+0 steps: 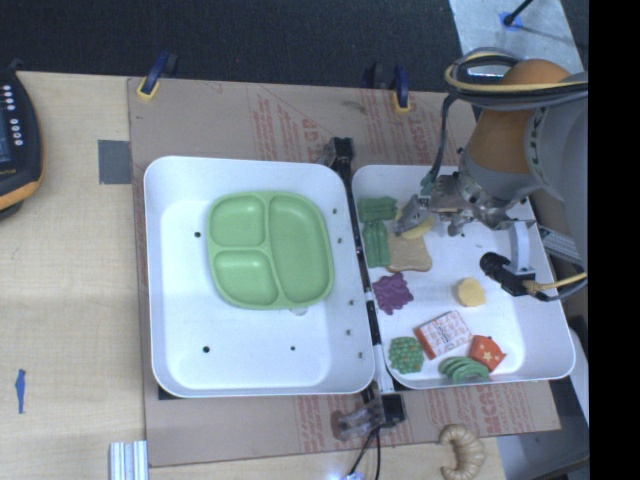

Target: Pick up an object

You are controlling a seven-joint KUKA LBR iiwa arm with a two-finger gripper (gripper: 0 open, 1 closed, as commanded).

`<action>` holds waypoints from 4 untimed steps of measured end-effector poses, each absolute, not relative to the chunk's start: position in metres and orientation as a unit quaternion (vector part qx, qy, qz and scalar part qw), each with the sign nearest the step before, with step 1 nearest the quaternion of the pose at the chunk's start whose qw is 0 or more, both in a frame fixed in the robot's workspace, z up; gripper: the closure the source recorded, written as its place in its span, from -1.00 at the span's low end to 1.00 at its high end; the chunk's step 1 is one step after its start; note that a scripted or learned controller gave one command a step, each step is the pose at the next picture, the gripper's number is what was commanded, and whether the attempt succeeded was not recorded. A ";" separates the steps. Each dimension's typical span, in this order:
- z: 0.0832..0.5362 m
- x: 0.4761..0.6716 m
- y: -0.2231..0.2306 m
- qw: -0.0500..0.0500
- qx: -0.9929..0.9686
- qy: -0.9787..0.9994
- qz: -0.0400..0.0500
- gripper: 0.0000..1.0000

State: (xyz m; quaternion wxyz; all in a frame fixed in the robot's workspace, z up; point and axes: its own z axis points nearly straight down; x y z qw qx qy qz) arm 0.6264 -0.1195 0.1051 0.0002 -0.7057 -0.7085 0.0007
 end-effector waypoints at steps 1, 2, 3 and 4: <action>0.092 0.658 -0.112 0.000 -0.705 -0.709 0.000 -1.00; 0.092 0.623 -0.105 0.002 -0.706 -0.708 0.003 -1.00; 0.093 0.656 -0.106 0.000 -0.705 -0.709 0.000 -1.00; 0.092 0.612 -0.105 0.002 -0.706 -0.708 0.003 -1.00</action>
